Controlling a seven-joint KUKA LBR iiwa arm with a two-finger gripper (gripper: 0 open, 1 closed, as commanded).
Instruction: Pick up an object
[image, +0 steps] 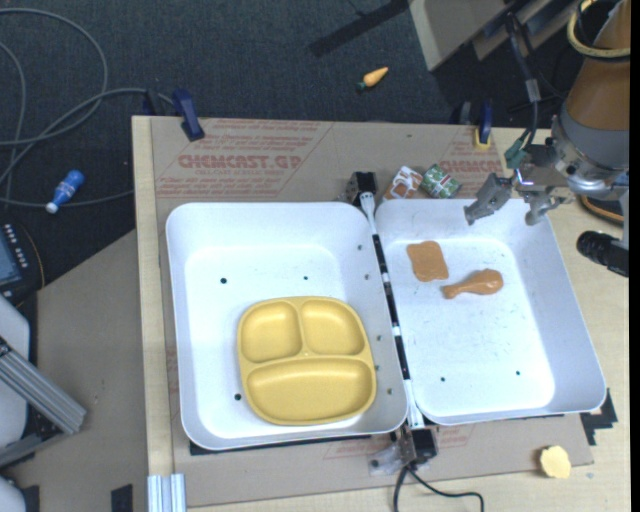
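Two bins | yellow tray (304, 360) left | drumstick (475, 286), toast (428, 261) right

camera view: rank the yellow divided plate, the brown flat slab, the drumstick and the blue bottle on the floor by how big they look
1. yellow divided plate
2. and 3. brown flat slab and drumstick: too alike to rank
4. blue bottle, though it lies farther away on the floor

Two white bins (190, 250). One yellow tray (305, 360) in one; one drumstick (474, 286) and one brown slice (428, 261) in the other.
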